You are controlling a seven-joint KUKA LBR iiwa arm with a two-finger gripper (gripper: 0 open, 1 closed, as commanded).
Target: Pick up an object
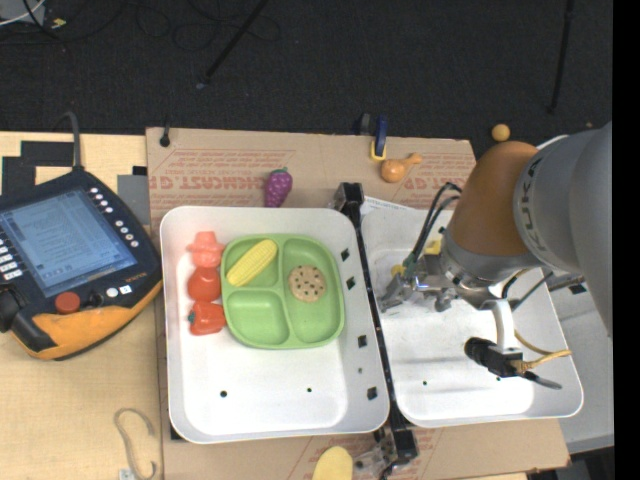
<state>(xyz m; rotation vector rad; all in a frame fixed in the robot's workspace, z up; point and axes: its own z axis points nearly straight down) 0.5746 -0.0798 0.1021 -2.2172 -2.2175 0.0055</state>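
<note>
The tool (pixel 400 290) is lowered into the right bin (pixel 540 398); its state cannot be told. The reach is judged underway; next, an object must be found.

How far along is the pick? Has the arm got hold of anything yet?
Nothing looks picked yet. The green plate sits in the left bin with the corn and cookie on it, red toys beside it. In hand: the arm's gripper is down in the right bin, and I can't see anything between its fingers. Left: the grasp and lift.
</note>
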